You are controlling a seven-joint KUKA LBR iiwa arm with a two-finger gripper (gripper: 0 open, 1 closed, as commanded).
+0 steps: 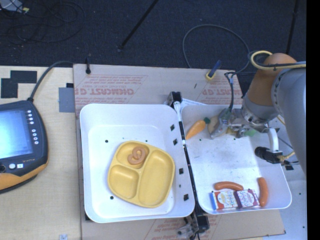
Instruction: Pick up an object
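The right bin (235,159) holds an orange carrot (196,129) at its far left corner. Near the front edge lie a sausage (228,186), a second sausage (263,191) standing on its length, and a small red and white carton (234,199). My gripper (220,126) hangs low over the far part of this bin, just right of the carrot, at the end of the grey arm with its orange band (265,84). Nothing shows between its fingertips.
The left bin (100,119) carries a yellow divided plate (150,179) with a brown pretzel-like piece (137,155) in its far compartment. A teach pendant (17,144) lies on the bench at the far left. A black divider (181,149) separates the bins.
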